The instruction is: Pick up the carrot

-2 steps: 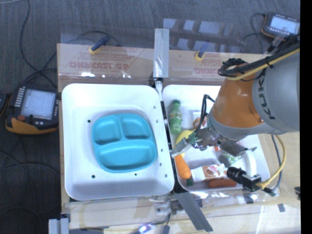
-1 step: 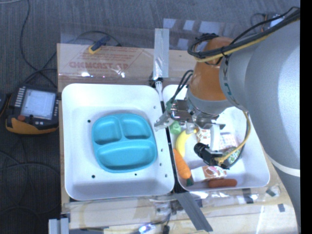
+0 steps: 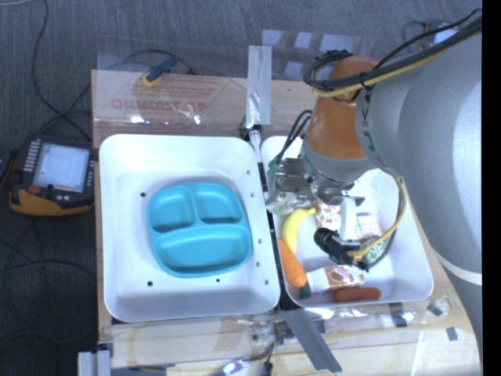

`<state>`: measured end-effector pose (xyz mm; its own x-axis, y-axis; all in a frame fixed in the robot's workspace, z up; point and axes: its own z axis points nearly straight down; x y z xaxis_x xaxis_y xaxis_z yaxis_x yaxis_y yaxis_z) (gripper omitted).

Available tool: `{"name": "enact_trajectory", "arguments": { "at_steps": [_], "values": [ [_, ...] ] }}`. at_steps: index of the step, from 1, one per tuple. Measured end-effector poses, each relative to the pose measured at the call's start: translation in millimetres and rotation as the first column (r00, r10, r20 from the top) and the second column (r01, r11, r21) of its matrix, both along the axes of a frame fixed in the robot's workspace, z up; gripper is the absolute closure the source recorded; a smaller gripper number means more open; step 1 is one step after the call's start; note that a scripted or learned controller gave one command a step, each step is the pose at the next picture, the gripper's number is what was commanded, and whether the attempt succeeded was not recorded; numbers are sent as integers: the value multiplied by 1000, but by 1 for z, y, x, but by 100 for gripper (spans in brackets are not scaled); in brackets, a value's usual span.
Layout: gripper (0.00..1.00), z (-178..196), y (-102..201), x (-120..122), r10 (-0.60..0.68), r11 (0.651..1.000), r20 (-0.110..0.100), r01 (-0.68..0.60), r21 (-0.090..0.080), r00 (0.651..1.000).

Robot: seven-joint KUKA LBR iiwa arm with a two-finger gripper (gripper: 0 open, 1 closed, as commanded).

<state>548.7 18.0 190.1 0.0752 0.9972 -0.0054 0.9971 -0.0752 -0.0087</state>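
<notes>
The carrot (image 3: 291, 266) is orange with a green end and lies along the left wall of the right bin (image 3: 415, 276), near its front. My gripper (image 3: 295, 200) hangs over the back left part of that bin, above the top end of a yellow banana (image 3: 293, 229). The carrot lies a short way in front of the gripper, just past the banana, and nothing touches it. The wrist and its fittings hide the gripper's tips.
A blue divided plate (image 3: 200, 227) rests in the left bin (image 3: 125, 163). In the right bin, a red sausage (image 3: 357, 294) and a small printed packet (image 3: 343, 275) lie at the front, right of the carrot, and a white carton (image 3: 362, 224) sits in the middle.
</notes>
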Motion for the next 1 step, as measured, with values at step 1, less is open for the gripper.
{"name": "enact_trajectory", "arguments": {
  "at_steps": [1],
  "values": [
    [100,-8,-74,34,-425,905,6,425,-2,905]
  ]
}}
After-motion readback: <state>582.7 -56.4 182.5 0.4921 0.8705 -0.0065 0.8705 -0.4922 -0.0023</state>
